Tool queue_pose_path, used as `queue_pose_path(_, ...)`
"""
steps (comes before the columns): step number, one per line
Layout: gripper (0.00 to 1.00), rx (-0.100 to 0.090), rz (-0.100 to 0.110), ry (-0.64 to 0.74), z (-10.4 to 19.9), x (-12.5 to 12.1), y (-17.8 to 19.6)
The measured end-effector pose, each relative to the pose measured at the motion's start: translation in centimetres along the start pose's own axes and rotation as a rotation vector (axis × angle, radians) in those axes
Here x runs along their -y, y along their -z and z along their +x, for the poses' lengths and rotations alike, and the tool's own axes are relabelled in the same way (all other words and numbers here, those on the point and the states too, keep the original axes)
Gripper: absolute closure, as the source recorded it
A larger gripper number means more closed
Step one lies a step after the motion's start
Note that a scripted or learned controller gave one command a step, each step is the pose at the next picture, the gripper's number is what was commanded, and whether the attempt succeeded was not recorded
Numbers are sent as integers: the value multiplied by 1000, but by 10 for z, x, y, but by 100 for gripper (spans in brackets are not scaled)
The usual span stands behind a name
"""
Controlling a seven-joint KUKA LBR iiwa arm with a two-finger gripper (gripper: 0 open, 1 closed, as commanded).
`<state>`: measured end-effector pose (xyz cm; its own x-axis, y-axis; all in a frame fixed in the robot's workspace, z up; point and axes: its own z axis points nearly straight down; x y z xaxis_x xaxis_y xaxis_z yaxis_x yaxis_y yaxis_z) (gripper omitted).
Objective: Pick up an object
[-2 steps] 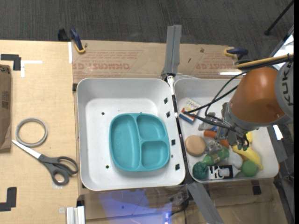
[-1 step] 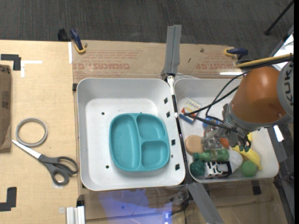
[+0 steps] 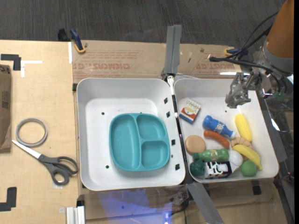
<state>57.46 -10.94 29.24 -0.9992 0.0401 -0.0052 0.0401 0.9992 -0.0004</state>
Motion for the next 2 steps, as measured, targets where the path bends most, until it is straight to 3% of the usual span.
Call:
queue_pose_path(1, 100, -4, 0, -18, 29, -3, -181)
queue_pose_path(2, 100, -2, 1, -316, 38, 28, -160)
